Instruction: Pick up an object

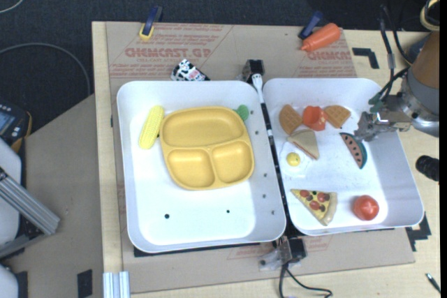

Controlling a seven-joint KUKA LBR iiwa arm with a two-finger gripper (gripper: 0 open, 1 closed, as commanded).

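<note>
Nearest the camera in the right bin (398, 171) lie a pizza slice (316, 203) and a red tomato (365, 206). Above them sits a watermelon slice (354, 149), with the claw (371, 123) hovering just over its upper end, holding nothing; how wide it stands I cannot tell. Farther left are a fried egg (294, 159), sandwich (305, 144) and waffle (336, 115). Over in the left bin (202, 223) rest a yellow tray (206, 146) and corn (150, 126).
</note>
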